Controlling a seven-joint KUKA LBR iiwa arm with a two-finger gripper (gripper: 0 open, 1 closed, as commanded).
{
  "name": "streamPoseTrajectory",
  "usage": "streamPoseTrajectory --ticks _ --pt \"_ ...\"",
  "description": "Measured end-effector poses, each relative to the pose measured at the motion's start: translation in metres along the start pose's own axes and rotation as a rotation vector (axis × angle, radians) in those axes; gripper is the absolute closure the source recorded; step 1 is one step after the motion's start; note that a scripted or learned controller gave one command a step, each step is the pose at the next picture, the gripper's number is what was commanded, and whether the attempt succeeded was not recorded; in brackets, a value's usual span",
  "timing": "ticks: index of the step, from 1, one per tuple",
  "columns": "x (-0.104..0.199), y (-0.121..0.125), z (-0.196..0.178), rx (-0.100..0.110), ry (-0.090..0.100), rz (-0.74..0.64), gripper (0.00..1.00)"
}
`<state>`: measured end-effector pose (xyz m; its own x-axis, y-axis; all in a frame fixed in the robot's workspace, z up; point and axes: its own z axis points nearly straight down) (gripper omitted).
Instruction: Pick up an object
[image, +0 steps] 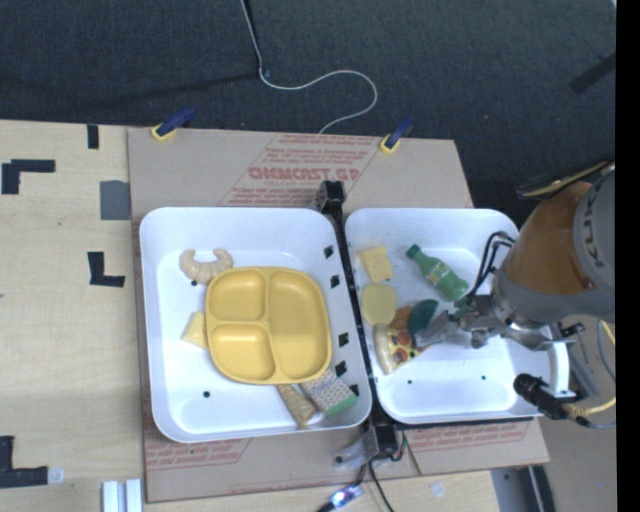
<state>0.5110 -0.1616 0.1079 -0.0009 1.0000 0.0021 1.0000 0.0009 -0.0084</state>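
Down in the right bin (440, 400), a dark teal piece (424, 314) lies right at the tip of the gripper (437, 330), touching a pizza slice (398, 345) on its left, and whether the gripper has hold of it, or how wide it stands, I cannot tell. Crowding close are a green bottle (438, 272) just above, a pale yellow disc (379, 303) and a yellow block (377, 264) by the divider, while over in the left bin (165, 300) a yellow divided plate (268, 324) sits on the worktop (60, 300) side.
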Motion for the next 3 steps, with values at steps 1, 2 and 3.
streamPoseTrajectory --ticks 1,2,3 --pt "0.000 0.001 0.021 -0.006 0.000 0.000 0.00" --pt "0.003 0.003 0.008 -0.011 0.005 -0.003 1.00" --pt "0.004 0.005 -0.055 -0.012 -0.003 -0.001 1.00"
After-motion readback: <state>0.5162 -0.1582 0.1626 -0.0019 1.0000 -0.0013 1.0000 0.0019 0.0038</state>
